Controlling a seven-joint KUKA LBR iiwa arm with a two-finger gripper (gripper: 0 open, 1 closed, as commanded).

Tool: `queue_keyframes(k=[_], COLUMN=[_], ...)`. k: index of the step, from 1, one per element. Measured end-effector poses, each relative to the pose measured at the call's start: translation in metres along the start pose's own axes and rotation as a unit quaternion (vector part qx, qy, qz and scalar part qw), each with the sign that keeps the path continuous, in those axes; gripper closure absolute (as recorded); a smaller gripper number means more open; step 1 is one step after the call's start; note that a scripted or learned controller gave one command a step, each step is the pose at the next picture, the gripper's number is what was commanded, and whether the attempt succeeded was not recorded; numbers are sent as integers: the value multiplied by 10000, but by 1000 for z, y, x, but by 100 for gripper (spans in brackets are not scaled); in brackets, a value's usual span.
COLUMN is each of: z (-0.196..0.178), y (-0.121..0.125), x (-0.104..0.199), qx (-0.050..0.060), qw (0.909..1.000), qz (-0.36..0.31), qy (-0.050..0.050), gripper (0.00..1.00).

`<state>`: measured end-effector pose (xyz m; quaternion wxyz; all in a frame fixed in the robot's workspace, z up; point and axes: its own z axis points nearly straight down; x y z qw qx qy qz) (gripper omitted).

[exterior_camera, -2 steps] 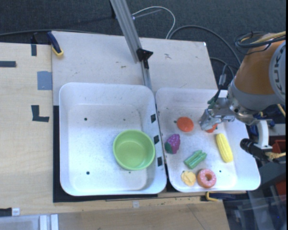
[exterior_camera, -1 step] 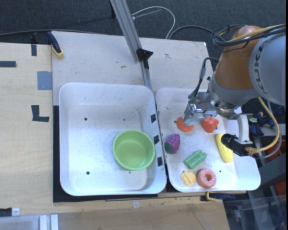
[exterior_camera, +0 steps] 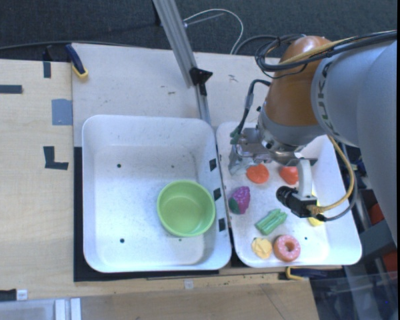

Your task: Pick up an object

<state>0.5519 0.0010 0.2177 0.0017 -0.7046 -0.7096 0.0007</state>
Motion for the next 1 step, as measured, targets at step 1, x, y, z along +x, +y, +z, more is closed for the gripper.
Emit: queue_keyframes(k=[1], z=[-12], y=[3], x=[53], qx=[-9], qw=[10000], qz=[-3], qy=[1], gripper=[100])
